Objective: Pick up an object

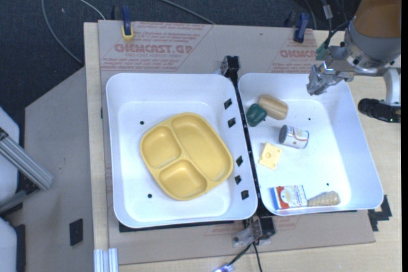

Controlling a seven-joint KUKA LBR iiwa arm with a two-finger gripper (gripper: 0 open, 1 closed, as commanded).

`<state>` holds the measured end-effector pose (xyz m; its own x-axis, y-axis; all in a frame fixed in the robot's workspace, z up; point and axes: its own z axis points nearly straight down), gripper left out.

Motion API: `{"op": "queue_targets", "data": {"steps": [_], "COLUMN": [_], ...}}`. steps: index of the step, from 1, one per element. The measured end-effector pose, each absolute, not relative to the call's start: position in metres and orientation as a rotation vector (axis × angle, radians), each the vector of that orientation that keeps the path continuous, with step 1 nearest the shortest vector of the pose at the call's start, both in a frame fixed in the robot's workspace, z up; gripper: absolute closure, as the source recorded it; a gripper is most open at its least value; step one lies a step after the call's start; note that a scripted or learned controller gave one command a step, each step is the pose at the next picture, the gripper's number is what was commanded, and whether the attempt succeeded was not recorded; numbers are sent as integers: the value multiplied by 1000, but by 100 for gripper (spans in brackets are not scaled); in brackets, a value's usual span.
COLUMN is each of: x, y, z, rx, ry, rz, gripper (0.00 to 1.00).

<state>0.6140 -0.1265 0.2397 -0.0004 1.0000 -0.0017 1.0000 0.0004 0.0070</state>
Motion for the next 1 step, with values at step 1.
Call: {"op": "queue_targets", "data": {"steps": [1], "x": [615], "y": [-127], "z": [294], "rx": [2216], "ry": [2218], "rz": [6], "gripper": [100]}}
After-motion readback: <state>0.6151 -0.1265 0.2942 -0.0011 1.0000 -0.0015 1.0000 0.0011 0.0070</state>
